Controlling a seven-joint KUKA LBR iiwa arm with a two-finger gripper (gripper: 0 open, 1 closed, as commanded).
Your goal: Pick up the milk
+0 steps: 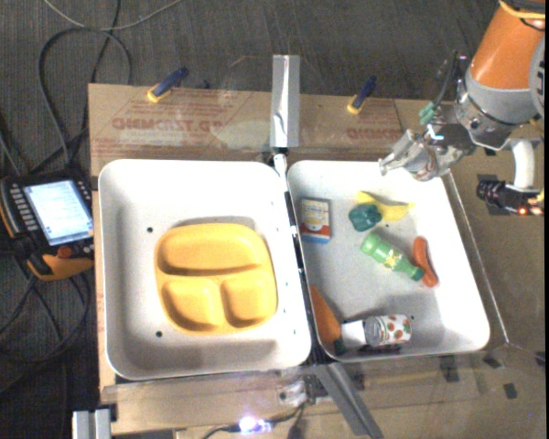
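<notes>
A: Milk, one carton, small, white with a blue base and an orange-red panel. Location: right bin, upper left part, lying flat just beside the wall it shares with the left bin.

B: Gripper?

A: Above the right bin's far rim, near its upper right corner, well apart from the milk. Nothing between its fingers. Whether they are spread or closed, I cannot tell.

B: Other stock in the right bin?

A: Banana, yellow, touching a teal pepper, upper middle. Green bottle, lying tilted, centre. Red chilli, just beside the bottle on its right. Carrot, against the left wall, lower part. Can, on its side, red and white label, near the front wall.

B: Left bin?

A: One yellow tray, three compartments, centred.

B: Beyond the bins?

A: Handheld pendant, lit screen, on the floor at the left. Two clamps with blue and yellow handles on the board at the back.
</notes>
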